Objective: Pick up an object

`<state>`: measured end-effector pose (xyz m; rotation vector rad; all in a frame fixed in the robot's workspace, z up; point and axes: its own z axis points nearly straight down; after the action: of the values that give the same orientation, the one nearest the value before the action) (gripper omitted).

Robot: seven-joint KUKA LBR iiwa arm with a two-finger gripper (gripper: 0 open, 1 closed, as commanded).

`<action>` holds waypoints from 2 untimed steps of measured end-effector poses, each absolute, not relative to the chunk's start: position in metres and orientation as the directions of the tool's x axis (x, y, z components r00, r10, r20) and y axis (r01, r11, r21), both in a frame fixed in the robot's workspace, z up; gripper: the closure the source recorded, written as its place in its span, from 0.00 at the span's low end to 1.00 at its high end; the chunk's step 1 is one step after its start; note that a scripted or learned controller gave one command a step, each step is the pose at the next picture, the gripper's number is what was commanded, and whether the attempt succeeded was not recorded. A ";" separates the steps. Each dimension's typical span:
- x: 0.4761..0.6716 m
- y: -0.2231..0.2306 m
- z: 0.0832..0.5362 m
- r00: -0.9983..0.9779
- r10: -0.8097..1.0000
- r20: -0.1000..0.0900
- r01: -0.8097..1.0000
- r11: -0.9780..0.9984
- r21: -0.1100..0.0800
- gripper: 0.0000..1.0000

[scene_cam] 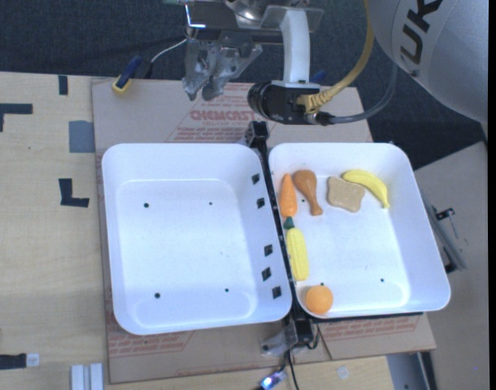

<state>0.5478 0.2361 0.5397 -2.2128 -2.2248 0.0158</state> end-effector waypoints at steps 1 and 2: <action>0.549 0.238 0.547 -0.007 1.000 -0.007 1.000 0.007 -0.014 1.00; 0.505 0.233 0.378 -0.001 1.000 -0.011 1.000 0.001 -0.023 1.00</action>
<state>0.5047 0.2327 0.3780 -2.2140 -2.2162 0.0377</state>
